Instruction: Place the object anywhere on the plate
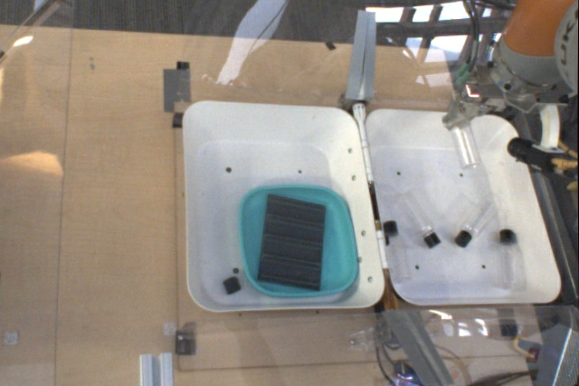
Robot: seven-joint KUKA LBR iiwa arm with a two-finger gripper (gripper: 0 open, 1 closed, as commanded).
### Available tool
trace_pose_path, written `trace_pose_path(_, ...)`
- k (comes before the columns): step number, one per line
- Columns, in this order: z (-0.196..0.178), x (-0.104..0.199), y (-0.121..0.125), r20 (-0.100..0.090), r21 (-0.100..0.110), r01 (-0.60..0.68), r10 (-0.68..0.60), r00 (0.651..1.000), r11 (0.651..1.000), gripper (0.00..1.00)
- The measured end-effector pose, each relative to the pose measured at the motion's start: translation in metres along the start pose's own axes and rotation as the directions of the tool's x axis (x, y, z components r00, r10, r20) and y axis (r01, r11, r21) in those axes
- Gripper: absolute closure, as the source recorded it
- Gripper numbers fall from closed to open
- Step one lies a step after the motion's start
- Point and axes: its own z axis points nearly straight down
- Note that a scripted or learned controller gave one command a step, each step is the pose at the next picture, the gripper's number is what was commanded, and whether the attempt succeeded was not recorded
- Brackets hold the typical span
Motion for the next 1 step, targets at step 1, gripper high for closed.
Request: trace_pose_path(1, 0.1024, 0.0499, -0.0543, -0.003, 0.0, -0.067, 0.067, 0.998, 0.998, 1.0)
